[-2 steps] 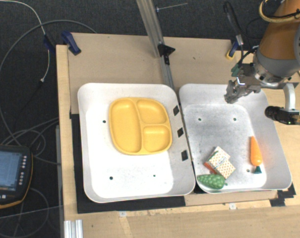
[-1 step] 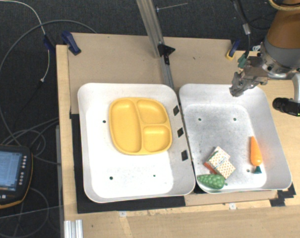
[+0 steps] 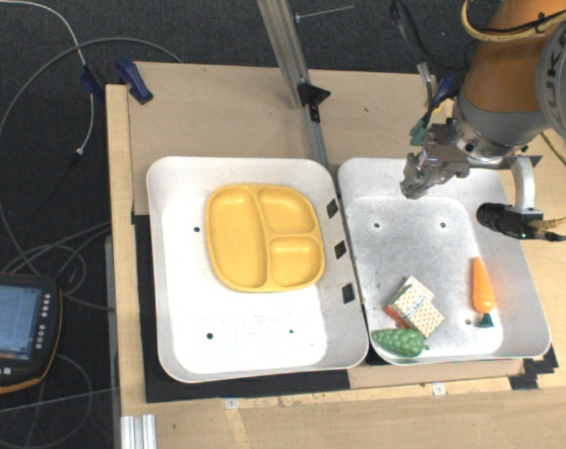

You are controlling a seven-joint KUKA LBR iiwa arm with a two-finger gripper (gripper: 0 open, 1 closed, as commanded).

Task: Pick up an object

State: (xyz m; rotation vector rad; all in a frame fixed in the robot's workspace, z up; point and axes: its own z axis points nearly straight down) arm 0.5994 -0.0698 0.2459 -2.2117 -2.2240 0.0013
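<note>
My gripper hangs over the far left part of the right bin, pointing down, with nothing visible between its fingers. Near that bin's front edge lie a small patterned box, a green knobbly toy and a thin red item tucked between them. An orange carrot toy lies at the bin's right side. All of these sit well in front of the gripper.
A yellow divided plate rests in the left bin. A metal post rises at a slant behind the bins. A black part on a white bracket juts out over the right bin's right edge.
</note>
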